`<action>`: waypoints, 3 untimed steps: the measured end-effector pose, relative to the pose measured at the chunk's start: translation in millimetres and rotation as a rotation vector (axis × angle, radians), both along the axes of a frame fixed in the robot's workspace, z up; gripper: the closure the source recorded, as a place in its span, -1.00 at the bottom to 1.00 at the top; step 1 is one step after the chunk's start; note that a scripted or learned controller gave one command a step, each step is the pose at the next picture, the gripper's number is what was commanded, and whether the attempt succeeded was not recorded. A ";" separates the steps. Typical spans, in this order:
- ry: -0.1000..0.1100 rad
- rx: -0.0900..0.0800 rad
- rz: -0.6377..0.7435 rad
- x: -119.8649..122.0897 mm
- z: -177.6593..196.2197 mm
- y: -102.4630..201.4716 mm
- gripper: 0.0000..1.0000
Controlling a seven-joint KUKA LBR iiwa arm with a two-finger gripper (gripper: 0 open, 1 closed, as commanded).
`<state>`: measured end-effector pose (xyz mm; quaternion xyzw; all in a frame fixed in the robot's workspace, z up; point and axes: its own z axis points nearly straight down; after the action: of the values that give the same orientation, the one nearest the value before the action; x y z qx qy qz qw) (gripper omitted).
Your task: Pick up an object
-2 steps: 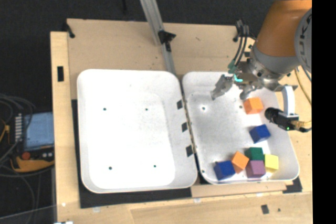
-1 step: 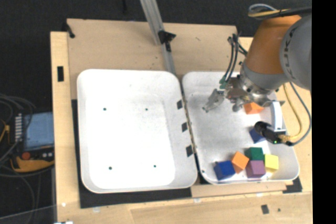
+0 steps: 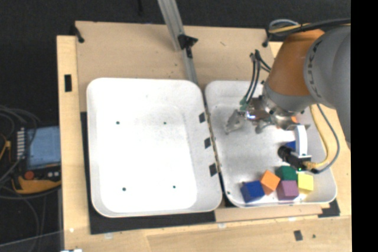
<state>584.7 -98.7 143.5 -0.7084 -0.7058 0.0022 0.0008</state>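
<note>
The blocks cluster at the right bin's [image 3: 236, 94] near edge: blue block [image 3: 252, 190], orange block [image 3: 270, 181], purple block [image 3: 288, 189], yellow block [image 3: 305, 182], green block [image 3: 288, 173]. We judge them light, rigid, best pinched across flat sides. The gripper [image 3: 243, 119] hovers mid-bin, apparently spread and holding nothing, though the view is blurry there.

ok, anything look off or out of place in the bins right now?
Nothing damaged or spilled. The blocks, blue, orange, purple, green and yellow, are all bunched in the near corner of the right bin, while the end effector sits further up the bin, away from them.
</note>
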 end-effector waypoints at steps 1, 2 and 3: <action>-0.005 -0.001 0.001 0.4 -48.0 -2.0 -1.00; -0.010 0.003 -0.007 1.9 -34.9 -1.4 1.00; -0.010 0.002 -0.003 5.6 8.9 -4.5 1.00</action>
<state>590.3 -103.2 152.3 -0.7095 -0.7047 -0.0019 -0.0020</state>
